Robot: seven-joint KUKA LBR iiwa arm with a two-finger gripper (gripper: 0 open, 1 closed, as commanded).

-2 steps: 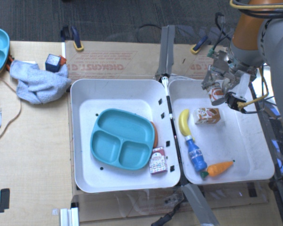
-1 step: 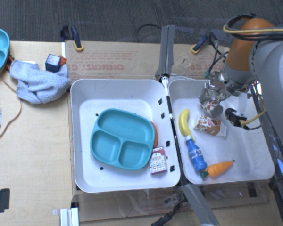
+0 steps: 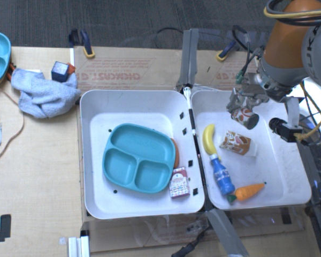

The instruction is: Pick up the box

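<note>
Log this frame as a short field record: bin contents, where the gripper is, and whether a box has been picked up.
left bin: teal three-compartment plastic tray; small red-and-white carton box lying by the tray's lower right corner
right bin: yellow banana, blue plastic bottle, orange carrot, brown-and-white snack box
gripper: over the right bin's upper part, above the snack box, with a small can-like item at its tip
box status: both boxes lie in the bins, neither lifted
outside bins: grey cloth on the bench, left

Robot lab: clamped bench (image 3: 134, 71), bins (image 3: 91, 159)
</note>
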